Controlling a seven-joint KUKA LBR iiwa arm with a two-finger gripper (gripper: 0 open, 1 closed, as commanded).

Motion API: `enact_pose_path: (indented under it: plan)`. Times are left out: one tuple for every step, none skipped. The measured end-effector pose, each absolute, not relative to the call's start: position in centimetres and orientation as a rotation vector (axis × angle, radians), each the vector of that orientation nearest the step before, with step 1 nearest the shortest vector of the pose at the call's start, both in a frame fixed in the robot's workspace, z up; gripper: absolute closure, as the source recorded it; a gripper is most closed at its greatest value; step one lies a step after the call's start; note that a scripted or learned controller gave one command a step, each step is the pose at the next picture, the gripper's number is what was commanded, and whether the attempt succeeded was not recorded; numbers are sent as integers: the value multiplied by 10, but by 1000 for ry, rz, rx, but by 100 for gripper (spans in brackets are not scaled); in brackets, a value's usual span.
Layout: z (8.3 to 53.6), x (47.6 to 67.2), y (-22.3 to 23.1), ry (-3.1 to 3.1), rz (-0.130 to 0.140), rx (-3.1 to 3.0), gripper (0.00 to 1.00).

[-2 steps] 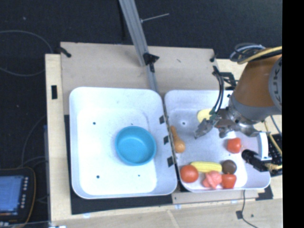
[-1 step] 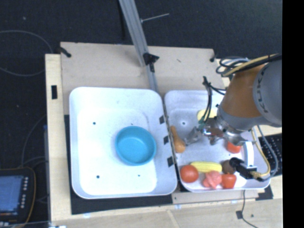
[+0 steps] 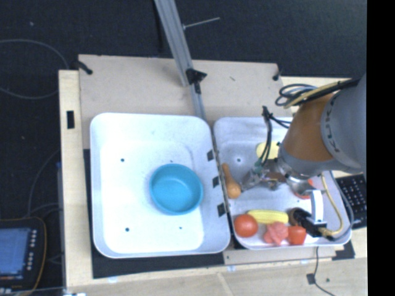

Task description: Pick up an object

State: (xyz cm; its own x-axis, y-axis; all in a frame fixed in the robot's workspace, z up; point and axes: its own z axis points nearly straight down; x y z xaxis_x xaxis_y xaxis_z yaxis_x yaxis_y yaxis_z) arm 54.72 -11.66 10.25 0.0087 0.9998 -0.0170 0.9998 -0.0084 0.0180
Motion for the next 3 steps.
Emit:
enact_pose_path:
  plan:
    - [114, 548, -114, 2192, 9, 2226, 100]
    - [181, 549, -112, 2217, 11, 2220, 100]
    - [237, 551, -113, 2224, 9, 2213, 100]
